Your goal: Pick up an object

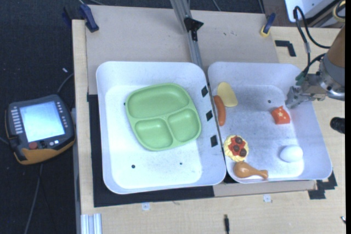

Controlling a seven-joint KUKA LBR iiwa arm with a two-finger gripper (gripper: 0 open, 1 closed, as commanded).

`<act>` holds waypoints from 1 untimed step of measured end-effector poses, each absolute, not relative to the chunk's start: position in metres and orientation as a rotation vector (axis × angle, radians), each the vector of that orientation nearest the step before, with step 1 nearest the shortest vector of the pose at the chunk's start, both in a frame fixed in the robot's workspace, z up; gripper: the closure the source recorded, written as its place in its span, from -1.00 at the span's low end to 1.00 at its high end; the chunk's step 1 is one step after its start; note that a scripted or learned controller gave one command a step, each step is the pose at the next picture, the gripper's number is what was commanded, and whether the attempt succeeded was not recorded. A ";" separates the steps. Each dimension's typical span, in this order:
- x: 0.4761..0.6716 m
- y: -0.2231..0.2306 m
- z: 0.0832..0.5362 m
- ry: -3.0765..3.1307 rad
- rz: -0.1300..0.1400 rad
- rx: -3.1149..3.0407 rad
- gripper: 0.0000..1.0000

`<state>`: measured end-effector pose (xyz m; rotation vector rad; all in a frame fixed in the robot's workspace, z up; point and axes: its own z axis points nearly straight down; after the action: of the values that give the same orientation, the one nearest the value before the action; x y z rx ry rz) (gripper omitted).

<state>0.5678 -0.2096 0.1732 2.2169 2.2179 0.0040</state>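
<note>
The gripper [296,97] hangs over the right edge of the right bin [258,71], just above and to the right of a small red-orange object [281,115]; whether it is released or clenched I cannot tell, since it reads as a dark cluster with nothing visibly caught in it.

That red-orange piece is the nearest candidate; it lies on the bin floor, just beside the tool and apart from the other items. It looks like a small plastic toy — probably light and stiff, with a smooth skin that could slip; its blocky shape suggests a pinch across the narrow middle would serve best.

Further choices lie lower in the same bin: a white ball [290,153], round and likely to roll away from a poor squeeze; a yellow disc with red spots [236,147] touching a tan drumstick-shaped toy [250,171], best taken by its thin handle end; along the left wall, an orange sausage shape [220,109] touching a yellow piece [227,94].

The left bin [109,118] carries a green divided plate [163,116] — broad, shallow, awkward for two fingers.
</note>
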 end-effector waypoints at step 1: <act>0.571 -0.210 0.217 2.219 0.004 2.215 1.00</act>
<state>0.5714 -0.2103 0.2174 2.2146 2.2189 0.0045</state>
